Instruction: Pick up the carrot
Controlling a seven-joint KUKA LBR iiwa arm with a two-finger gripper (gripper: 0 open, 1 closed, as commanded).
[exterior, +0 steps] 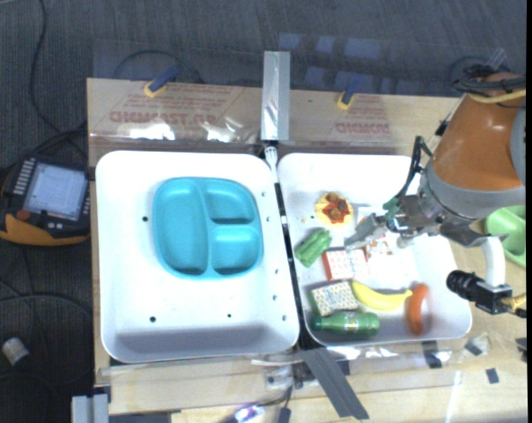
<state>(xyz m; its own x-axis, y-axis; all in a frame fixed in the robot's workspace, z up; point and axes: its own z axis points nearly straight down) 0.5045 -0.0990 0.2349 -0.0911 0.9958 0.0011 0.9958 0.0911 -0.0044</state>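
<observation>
Nearest the viewer, along the front wall of the right bin (442,329), lie a green bottle (347,324) and, further right, the carrot (417,308), an orange piece standing on end in the front right corner, just beside the tip of a banana (378,297).

From the left: one left bin (125,324) holds one blue divided tray (206,226). The right bin holds one green pickle-shaped piece (313,247), one small pizza toy (334,207), two little cartons (336,280), one bottle, one banana and one carrot.

Above the cartons hangs the gripper (368,231), its claw parted and holding nothing, well apart from the carrot.

The carrot looks like light, stiff, smooth plastic, likely slippery; pinching across its middle seems safest, since the bin wall crowds it.
</observation>
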